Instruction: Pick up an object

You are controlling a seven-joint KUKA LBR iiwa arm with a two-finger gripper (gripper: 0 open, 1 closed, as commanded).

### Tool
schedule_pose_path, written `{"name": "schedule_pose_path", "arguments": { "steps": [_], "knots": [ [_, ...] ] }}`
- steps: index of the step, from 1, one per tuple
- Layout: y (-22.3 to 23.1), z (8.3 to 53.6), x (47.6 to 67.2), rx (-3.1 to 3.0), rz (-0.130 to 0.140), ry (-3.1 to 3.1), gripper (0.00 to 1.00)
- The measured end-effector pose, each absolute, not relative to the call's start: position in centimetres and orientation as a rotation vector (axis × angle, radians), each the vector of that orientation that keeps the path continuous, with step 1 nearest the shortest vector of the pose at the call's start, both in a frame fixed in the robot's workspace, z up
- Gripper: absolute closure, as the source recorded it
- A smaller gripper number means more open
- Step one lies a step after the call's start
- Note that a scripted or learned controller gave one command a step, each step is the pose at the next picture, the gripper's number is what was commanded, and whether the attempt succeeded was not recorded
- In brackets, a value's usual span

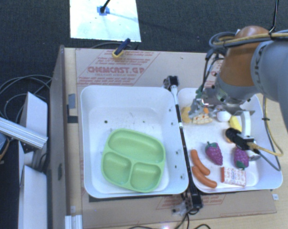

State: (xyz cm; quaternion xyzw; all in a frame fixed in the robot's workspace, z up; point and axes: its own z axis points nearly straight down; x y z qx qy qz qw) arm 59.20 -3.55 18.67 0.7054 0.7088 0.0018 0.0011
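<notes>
Across the middle of the frame, a cardboard sheet printed in red covers the bench, and two shallow white bins sit on it side by side. Dark carpet surrounds the bench. A pale square panel lies at the upper left, and an aluminium rail and loose cables lie at the left edge. The left bin holds a green divided plate.

The right bin holds the things to pick. A white egg and a pale yellow food piece lie in its upper part. Two purple grape bunches lie at mid-height. Two orange sausages lie along the lower left, and a pink-and-white packet lies near the bottom rim.

The grey arm enters from the upper right and bends steeply down, its orange band on top. The gripper is low over the upper left corner of the right bin, just above or touching the pale yellow food piece. Whether it is open or closed cannot be told, and no object is seen held.
</notes>
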Motion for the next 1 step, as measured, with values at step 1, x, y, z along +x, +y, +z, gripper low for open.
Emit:
{"name": "schedule_pose_path", "arguments": {
  "steps": [1],
  "knots": [
    [1.86, 22.17, 58.74, 2.215, 0.005, 2.227, 1.0]
  ]
}}
